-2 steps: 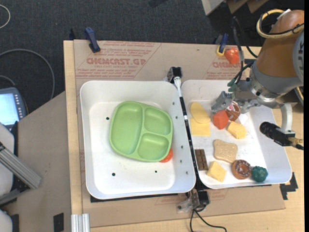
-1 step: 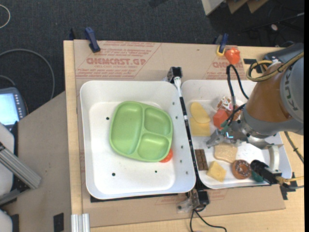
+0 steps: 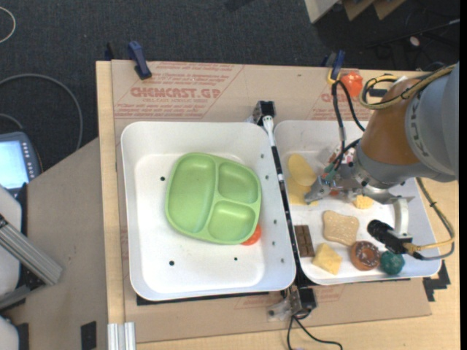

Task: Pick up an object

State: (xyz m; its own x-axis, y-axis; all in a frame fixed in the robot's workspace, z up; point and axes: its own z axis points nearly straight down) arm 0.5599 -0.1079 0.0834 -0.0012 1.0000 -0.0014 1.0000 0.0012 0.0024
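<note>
Down at the near rim of the right bin (image 3: 430, 268) sits the row of candidates; yellow wedge (image 3: 327, 259), brown doughnut (image 3: 363, 254), dark green ball (image 3: 392, 263), with the chocolate bar (image 3: 303, 240) just left of the wedge; behind them the tan slice (image 3: 340, 227), and further back the pale yellow piece (image 3: 300, 170); nothing looks lifted yet. Above the slice hovers the gripper (image 3: 332, 183), low in that bin, between slice and yellow piece; whether it's clenched or released, I cannot tell; nothing visibly held. So the pick looks undone; grasp and lift remain. Left of the right bin, the left bin (image 3: 139, 195) carries a green divided plate (image 3: 214, 198).
</note>
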